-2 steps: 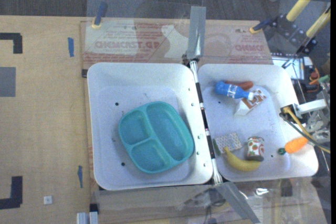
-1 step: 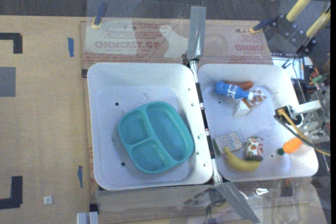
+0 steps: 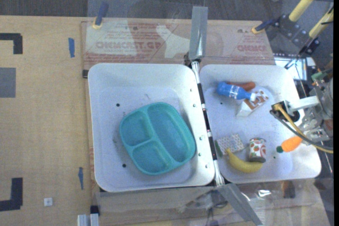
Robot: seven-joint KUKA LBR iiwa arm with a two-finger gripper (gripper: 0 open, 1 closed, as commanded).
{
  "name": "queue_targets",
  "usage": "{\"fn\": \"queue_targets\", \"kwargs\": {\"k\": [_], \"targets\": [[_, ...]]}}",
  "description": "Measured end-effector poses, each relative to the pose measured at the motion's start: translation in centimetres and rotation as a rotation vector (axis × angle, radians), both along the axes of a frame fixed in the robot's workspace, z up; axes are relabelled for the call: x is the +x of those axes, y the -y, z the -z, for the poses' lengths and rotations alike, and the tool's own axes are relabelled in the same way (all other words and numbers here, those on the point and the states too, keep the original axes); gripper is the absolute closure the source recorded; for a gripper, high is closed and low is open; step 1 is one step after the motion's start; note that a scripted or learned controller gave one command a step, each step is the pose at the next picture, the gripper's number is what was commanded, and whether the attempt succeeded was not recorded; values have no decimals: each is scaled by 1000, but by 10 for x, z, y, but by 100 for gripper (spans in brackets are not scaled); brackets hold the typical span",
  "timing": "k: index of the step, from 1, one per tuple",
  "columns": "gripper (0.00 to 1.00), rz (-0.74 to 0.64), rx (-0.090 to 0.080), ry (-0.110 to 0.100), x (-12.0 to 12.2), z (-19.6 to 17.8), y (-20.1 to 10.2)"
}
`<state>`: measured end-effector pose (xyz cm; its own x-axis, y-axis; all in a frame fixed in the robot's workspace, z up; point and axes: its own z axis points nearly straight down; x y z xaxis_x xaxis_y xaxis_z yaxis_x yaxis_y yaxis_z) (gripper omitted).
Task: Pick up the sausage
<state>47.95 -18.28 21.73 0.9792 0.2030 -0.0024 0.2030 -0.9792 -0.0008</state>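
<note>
Banana (image 3: 244,163) at near edge of right bin (image 3: 302,166); sausage (image 3: 244,85) at far side beside blue bottle (image 3: 232,90); gripper (image 3: 310,116) at right rim, grip state unclear; approach step, reach toward sausage next

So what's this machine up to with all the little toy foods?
A robot arm reaches in over the right bin, which holds a banana, a small can, a carrot, a blue bottle and a reddish sausage tucked behind the bottle. Its job is to pick up the sausage, which lies untouched at the bin's far side. The left bin holds a teal divided plate.
</note>
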Motion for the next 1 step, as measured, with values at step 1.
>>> {"fn": "queue_targets", "kwargs": {"k": [1], "targets": [[100,2,3,-2,0,18,13]]}}
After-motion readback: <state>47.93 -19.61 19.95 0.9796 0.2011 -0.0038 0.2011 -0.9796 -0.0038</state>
